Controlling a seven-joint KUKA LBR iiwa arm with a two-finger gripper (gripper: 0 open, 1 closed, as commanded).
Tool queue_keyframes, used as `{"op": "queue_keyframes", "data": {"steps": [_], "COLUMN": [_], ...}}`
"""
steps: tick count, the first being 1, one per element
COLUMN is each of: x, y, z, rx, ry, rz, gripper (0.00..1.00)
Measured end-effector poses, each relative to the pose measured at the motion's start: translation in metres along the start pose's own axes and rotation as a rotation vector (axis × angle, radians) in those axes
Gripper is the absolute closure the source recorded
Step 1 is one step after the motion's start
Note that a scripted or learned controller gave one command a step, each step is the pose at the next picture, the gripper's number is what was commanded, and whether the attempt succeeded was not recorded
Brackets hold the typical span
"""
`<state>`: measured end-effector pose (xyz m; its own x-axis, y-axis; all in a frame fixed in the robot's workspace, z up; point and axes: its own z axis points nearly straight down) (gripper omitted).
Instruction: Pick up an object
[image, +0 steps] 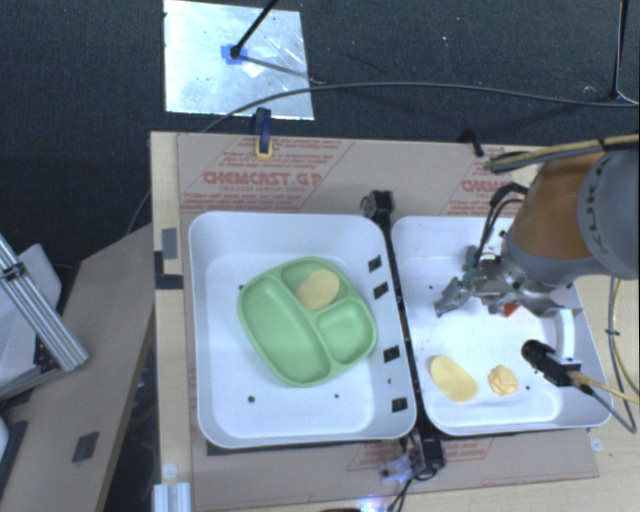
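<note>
Closest to me, at the front of the right bin (430, 250), lie two yellow pieces just beside each other but apart: a smooth oval one (453, 379) and a smaller lumpy one (503, 380). Either could be the object to pick up, and both rest on the bin's white floor with nothing touching them.

A little farther back in the same bin is the gripper (445, 303). It is angled down and toward the left bin, and its tip is over bare white floor behind the oval piece, clear of it. Whether it is open or closed I cannot tell from here, as the tip is too small and grey. The arm (560, 225) reaches in from the right, orange band up top and the grey wrist bent low over the bin.

In the left bin (215, 400) a green divided plate (290, 340) lies tilted (a third yellow piece (319, 289) sits in its far compartment).

Beyond the bins, a brown board with red lettering (260, 178) covers the tabletop (120, 290). A blue clamp (263, 130) grips its far edge, and a silvery sheet (235, 60) lies on the dark floor behind.
</note>
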<state>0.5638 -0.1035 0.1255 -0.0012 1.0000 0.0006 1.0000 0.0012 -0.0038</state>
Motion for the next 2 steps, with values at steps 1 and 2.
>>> {"op": "queue_keyframes", "data": {"steps": [1, 2], "x": [0.000, 0.000], "y": [0.000, 0.001], "z": [0.043, 0.030], "rx": [-0.001, -0.006], "ry": [0.000, -0.001], "rz": [0.000, 0.001], "gripper": [0.00, 1.00]}}
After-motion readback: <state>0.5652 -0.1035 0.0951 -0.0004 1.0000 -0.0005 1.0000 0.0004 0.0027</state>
